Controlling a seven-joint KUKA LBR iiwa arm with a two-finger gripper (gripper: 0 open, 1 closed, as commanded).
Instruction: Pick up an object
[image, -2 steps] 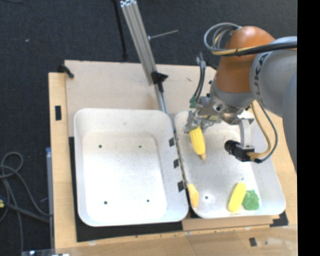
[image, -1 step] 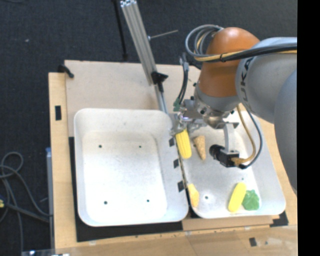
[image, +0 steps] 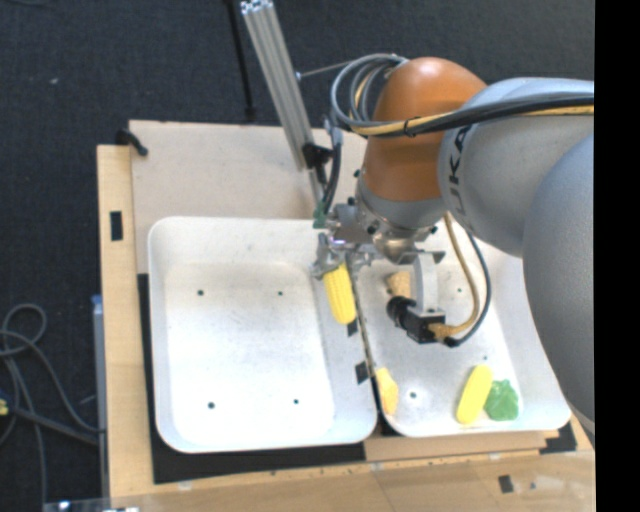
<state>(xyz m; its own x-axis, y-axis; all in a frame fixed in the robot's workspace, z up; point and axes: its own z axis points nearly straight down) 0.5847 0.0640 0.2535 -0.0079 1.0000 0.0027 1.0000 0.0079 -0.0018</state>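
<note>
The grey arm with its orange band (image: 420, 120) enters from three o'clock and hangs over the divide between the two shallow white plastic bins. The two-finger metal gripper (image: 338, 262) sits just right of centre, above the inner rim of the left bin (image: 240, 340). A yellow, ridged, corn-cob-shaped object (image: 341, 294) hangs directly beneath the gripper, its upper end hidden in the mechanism; whether the fingers grip it cannot be told. The right bin (image: 440, 420) contains a smaller yellow piece (image: 386, 390) at six o'clock beside the divide, and a yellow oblong piece (image: 473, 394) touching a green lumpy object (image: 502, 400) toward five o'clock. A small tan object (image: 400, 284) lies beside the black wrist fitting (image: 418, 322).
</note>
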